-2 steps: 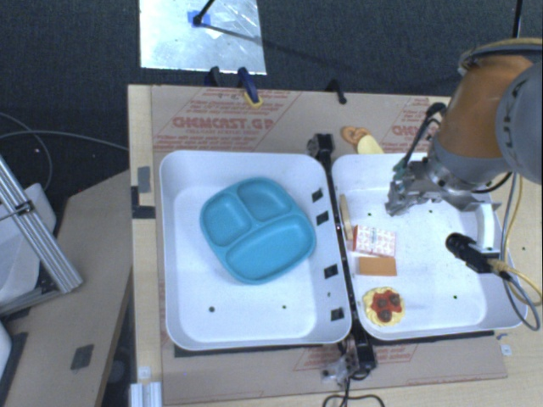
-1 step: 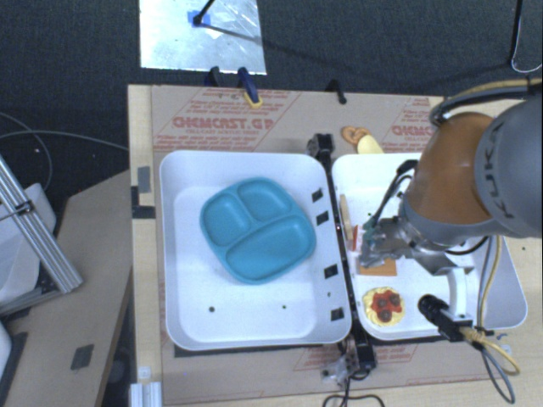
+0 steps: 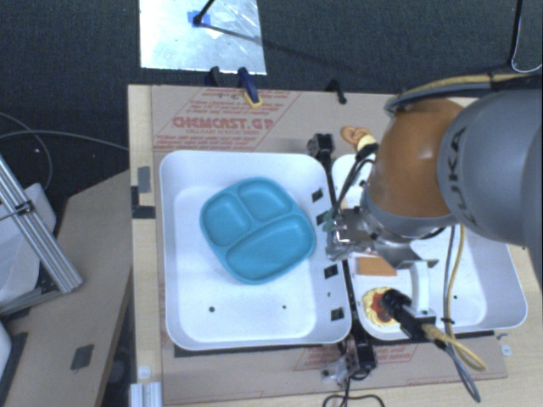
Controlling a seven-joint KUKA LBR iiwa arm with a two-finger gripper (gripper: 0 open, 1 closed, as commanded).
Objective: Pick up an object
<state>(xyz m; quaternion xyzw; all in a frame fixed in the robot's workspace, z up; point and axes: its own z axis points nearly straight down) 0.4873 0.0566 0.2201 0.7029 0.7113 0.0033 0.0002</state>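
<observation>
A blue divided plate lies flat in the middle of the left bin. My gripper hangs from the grey and orange arm over the divider between the two bins, just right of the plate's edge. Below it, in the right bin, lie a flat orange piece and a small round white item with red and yellow parts. The arm hides most of the right bin.
A small orange object lies on the cardboard behind the right bin. A blue-and-yellow clamp sits at the cardboard's far edge. Black and yellow cables trail over the right bin's front corner.
</observation>
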